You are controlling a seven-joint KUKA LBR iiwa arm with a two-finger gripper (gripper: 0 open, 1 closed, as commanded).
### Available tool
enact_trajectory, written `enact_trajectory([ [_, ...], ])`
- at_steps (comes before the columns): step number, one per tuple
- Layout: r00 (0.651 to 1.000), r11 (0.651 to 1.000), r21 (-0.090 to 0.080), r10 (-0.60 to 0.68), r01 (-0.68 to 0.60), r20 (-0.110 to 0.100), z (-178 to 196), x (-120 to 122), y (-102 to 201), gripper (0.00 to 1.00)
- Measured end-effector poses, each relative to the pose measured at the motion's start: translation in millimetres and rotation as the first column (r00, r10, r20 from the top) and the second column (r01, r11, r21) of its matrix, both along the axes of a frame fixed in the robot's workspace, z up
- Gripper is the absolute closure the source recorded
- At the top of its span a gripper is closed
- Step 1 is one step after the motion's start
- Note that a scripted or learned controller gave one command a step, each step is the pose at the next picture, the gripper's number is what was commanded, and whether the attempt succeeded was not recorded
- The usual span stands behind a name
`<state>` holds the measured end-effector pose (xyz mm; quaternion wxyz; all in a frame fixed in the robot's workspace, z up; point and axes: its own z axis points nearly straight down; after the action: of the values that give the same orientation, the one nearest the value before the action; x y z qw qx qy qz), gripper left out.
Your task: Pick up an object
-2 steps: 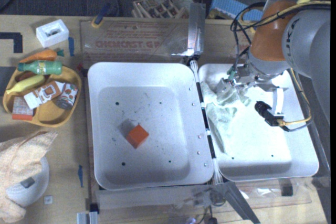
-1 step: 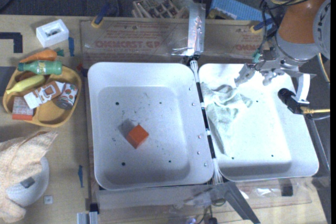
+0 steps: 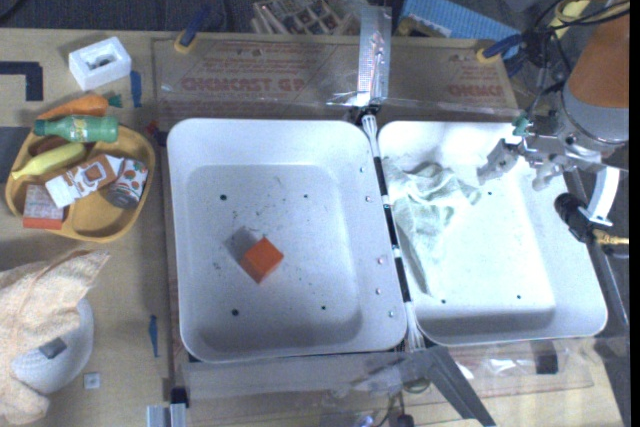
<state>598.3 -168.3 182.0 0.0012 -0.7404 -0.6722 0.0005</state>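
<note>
We see the gripper (image 3: 520,165) over the right bin (image 3: 520,300), fingers spread and empty, beside a crumpled cloth (image 3: 430,205), orange block (image 3: 263,259) in the left bin (image 3: 200,165)

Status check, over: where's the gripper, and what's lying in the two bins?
Gripper over right white bin, nothing visibly held. Small orange block sits untouched in left white bin. Crumpled pale cloth lies in right bin, beside the gripper.

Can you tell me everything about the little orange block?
The orange block is a small cube with flat faces and sharp corners, looking like solid plastic or foam. It sits turned cornerwise on the floor of the left bin, near the middle, casting a dark shadow to one side. Nothing touches it except the bin floor.
</note>
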Motion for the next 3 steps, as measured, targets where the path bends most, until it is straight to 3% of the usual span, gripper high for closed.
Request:
enact_trajectory([
  [1,0.976,0.976,-0.003,-0.216,0.216,0.006,-11,17,-38,0.00],
  [2,0.994,0.994,-0.002,-0.106,0.106,0.006,-93,48,22,0.00],
  [3,0.999,0.999,-0.005,0.045,-0.045,0.009,-95,55,-10,0.00],
])
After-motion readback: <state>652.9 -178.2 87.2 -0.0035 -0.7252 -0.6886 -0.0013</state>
